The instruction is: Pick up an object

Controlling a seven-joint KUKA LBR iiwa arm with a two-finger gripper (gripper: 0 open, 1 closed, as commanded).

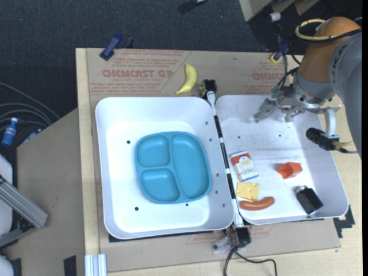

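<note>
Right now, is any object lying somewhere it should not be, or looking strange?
Yes. The banana lies on the bench behind the left bin, outside both bins. The other small items lie in the right bin, and the blue divided plate lies in the left bin.

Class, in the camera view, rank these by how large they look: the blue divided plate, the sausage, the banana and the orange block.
1. blue divided plate
2. sausage and banana: look alike, not ranked
3. orange block
</note>
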